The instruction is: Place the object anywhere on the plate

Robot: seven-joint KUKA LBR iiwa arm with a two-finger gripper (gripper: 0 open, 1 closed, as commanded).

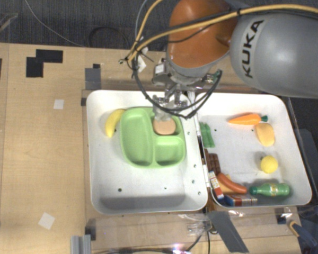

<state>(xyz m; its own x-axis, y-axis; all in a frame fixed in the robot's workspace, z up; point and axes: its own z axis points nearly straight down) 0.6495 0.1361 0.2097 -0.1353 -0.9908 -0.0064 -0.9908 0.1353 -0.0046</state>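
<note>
A green divided plate (146, 139) lies in the left bin. A round tan object, like a small bread roll (164, 127), rests in the plate's upper right compartment. My gripper (168, 109) hangs straight above that roll, under the orange wrist band, with its tips just over or touching the roll's top. Cables and the wrist hide the fingers.
A banana (113, 121) lies beside the plate's left edge in the left bin (143, 194). The right bin (238, 142) holds a carrot (245, 119), a yellow pear-like fruit (265, 134), a lemon (268, 164), a green bottle (269, 189), a sausage (232, 184), a green packet (206, 135).
</note>
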